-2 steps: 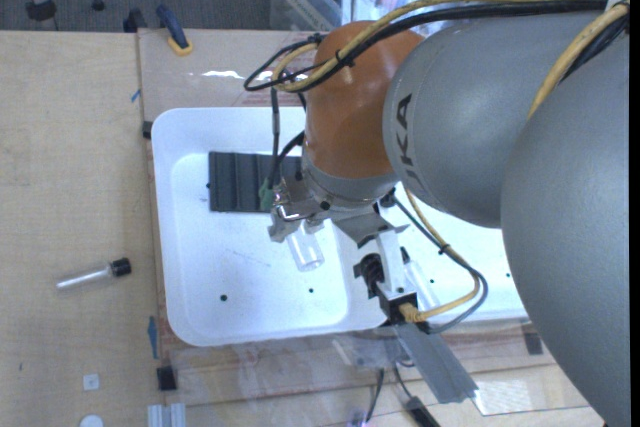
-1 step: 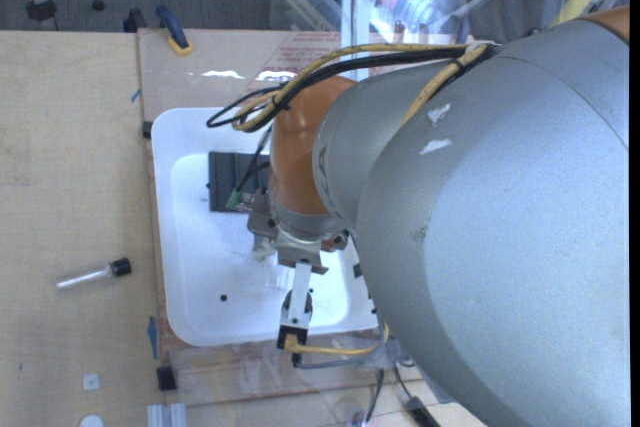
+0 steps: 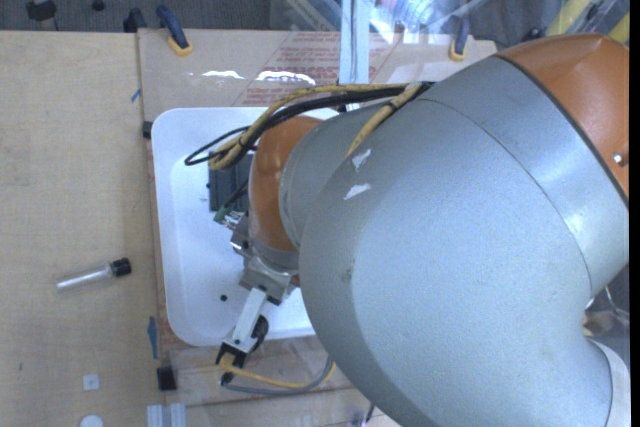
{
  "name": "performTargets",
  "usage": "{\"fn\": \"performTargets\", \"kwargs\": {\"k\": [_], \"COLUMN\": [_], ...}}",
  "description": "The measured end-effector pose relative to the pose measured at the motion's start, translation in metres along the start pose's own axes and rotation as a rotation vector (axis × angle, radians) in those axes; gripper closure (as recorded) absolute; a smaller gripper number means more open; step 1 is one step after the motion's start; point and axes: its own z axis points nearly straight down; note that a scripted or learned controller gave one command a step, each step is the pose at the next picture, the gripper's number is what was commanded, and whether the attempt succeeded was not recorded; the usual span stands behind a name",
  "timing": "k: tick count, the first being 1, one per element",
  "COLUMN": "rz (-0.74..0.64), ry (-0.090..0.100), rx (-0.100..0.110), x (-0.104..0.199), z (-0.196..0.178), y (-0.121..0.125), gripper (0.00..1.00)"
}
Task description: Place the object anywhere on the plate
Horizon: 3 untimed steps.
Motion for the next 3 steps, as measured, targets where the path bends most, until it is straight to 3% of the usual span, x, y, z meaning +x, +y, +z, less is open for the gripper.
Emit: {"fn": "performTargets", "kwargs": {"k": [1, 2, 3], "rz": [-0.243, -0.206, -0.372], "ry": [-0.006, -0.008, -0.005], "rx": [0.005, 0.008, 0.005], "x": [0.020, -0.006, -0.004], "z": [-0.163, -0.144, -0.296], "y": [0.036, -0.011, -0.010], "gripper": [1.00, 1.00, 1.00]}}
